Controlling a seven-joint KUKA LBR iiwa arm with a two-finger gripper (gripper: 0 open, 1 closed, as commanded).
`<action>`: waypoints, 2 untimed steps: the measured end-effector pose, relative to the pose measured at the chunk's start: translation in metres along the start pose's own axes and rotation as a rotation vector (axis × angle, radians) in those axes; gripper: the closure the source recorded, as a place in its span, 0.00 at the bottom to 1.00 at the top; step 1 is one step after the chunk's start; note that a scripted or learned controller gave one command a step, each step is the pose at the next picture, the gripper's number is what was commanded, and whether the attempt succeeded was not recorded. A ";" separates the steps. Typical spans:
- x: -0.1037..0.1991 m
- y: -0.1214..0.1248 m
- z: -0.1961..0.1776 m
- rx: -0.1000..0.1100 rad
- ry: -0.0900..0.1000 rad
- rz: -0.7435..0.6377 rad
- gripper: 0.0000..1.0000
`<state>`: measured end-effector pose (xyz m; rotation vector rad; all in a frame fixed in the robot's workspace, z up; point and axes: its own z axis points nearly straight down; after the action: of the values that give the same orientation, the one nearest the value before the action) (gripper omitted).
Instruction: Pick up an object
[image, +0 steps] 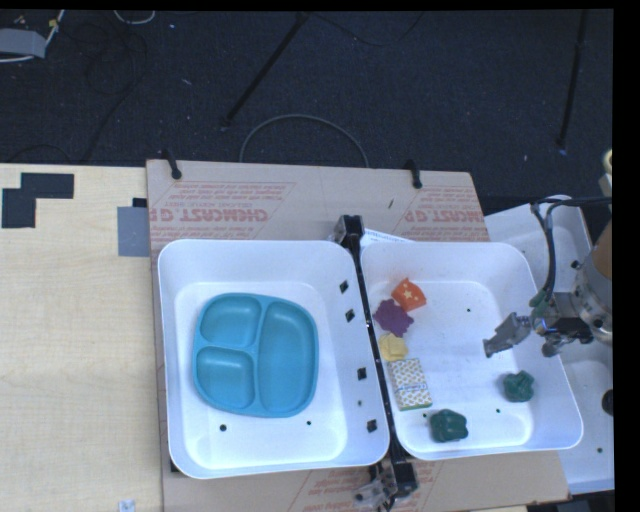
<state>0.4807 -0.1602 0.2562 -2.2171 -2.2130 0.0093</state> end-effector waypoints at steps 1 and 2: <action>0.000 0.002 -0.004 -0.009 -0.002 -0.001 0.00; 0.010 0.000 0.054 -0.003 0.001 -0.002 0.00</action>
<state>0.4798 -0.1503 0.2021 -2.2152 -2.2164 0.0054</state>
